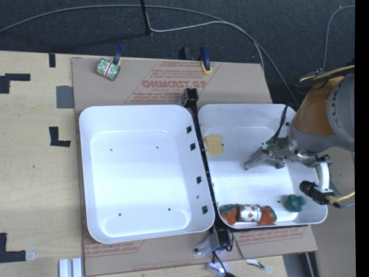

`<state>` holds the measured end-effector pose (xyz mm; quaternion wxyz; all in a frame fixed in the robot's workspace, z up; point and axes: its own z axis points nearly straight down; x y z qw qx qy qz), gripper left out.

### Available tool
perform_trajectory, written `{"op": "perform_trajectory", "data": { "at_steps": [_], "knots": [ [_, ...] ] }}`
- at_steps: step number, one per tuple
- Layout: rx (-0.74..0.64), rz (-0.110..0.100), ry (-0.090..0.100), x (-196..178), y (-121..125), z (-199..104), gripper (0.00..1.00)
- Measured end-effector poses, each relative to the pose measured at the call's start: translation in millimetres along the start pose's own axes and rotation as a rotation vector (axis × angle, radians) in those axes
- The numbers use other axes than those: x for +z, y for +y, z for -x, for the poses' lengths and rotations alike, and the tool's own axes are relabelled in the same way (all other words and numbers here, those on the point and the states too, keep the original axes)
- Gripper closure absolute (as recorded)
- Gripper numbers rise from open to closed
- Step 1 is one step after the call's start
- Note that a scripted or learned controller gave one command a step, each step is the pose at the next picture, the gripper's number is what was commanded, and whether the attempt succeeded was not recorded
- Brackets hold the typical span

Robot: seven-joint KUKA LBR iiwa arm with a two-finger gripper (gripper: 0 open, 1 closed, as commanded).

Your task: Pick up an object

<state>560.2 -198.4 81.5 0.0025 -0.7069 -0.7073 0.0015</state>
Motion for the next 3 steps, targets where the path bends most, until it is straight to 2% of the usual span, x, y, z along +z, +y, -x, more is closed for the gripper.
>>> {"op": "perform_trajectory", "data": {
  "at_steps": [1, 2, 3],
  "knots": [
    [0.000, 0.008, -0.002, -4.2, -30.2, -1.1, 0.00],
    [0.001, 0.007, -0.002, -3.7, -76.5, -0.1, 0.00],
    [0.000, 0.011, -0.003, -69.4, -75.9, 6.9, 0.00]
  ]
}}
